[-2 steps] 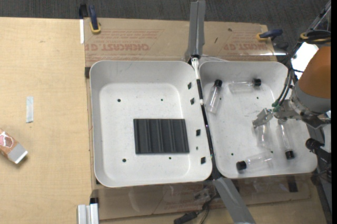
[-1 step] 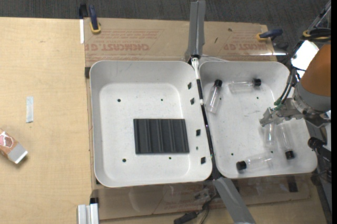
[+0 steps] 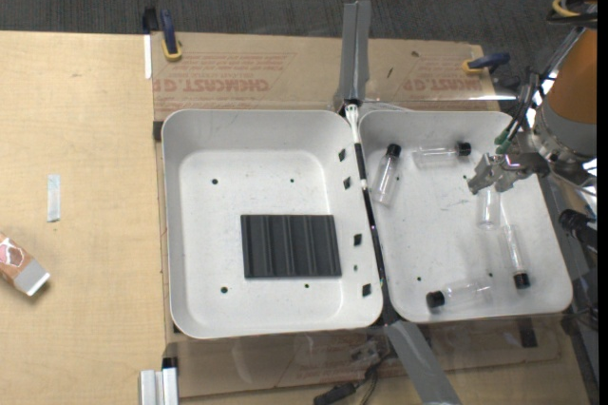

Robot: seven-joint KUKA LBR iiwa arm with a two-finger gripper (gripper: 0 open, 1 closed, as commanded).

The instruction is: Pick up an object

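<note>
Four clear plastic tubes with black caps lie on their sides in the right white bin (image 3: 560,284), well apart from one another: one (image 3: 386,173) slants near the bin's left wall with its cap at the top, and another (image 3: 441,152) lies almost level along the far side with its cap to the right. A third (image 3: 506,246) slants down the right part of the floor with its cap at the lower end, and the fourth (image 3: 460,296) rests near the front wall with its cap to the left.

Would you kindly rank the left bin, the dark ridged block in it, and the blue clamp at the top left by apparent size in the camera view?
1. Left bin, largest.
2. Dark ridged block.
3. Blue clamp, smallest, though it sits farther from the camera.
</note>
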